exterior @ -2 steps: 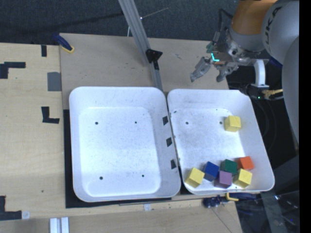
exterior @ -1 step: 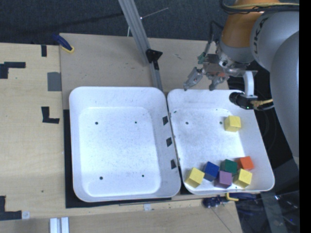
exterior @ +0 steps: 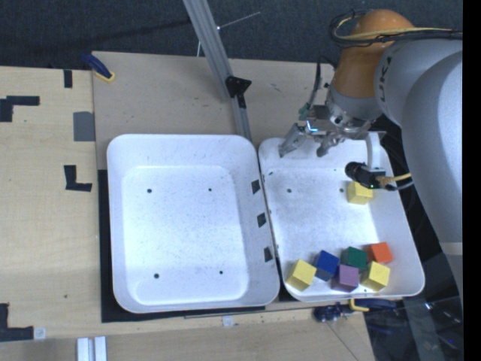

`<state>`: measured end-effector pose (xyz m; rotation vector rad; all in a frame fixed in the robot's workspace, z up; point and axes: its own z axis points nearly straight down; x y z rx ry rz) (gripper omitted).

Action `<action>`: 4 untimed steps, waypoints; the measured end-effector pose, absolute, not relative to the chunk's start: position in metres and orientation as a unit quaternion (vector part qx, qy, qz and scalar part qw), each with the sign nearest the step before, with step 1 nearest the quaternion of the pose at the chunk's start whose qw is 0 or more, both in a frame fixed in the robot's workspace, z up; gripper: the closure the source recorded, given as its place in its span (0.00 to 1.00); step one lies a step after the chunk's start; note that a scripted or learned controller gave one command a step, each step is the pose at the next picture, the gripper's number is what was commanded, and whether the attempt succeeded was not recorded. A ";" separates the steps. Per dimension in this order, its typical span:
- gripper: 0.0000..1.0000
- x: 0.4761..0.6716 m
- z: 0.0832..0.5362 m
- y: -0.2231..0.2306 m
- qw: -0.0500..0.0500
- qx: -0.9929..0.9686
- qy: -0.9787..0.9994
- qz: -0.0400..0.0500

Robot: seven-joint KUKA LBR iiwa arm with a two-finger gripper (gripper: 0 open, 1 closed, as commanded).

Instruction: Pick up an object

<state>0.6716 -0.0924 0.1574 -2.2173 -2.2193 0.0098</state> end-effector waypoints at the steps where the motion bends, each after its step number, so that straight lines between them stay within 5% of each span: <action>1: 0.00 0.673 0.095 -0.097 0.003 -0.707 -0.707 0.004; 2: 1.00 0.674 0.108 -0.096 0.002 -0.706 -0.708 0.002; 4: 1.00 0.674 0.209 -0.102 -0.002 -0.706 -0.708 -0.001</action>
